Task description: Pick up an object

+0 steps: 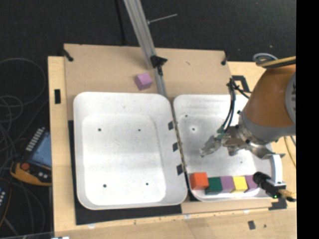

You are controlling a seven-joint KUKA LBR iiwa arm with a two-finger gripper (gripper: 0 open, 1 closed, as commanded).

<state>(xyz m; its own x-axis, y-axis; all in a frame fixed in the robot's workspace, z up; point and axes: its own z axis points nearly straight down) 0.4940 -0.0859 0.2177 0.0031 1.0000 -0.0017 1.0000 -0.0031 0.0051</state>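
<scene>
A row of small blocks lies along the near wall of the right bin (199,106): an orange block (200,180), a green block (215,184), a purple block (228,183) and a yellow block (240,183). My gripper (209,147) hangs over the middle of the right bin, above and apart from the row. It points towards the left. Nothing shows in it. The grey and orange arm (269,106) covers the bin's right side.
The left bin (124,148) sits beside the right one, with small clips along their shared edge. A lone purple block (143,81) rests on the bench behind the left bin. A slanted metal rail (144,39) rises at the back.
</scene>
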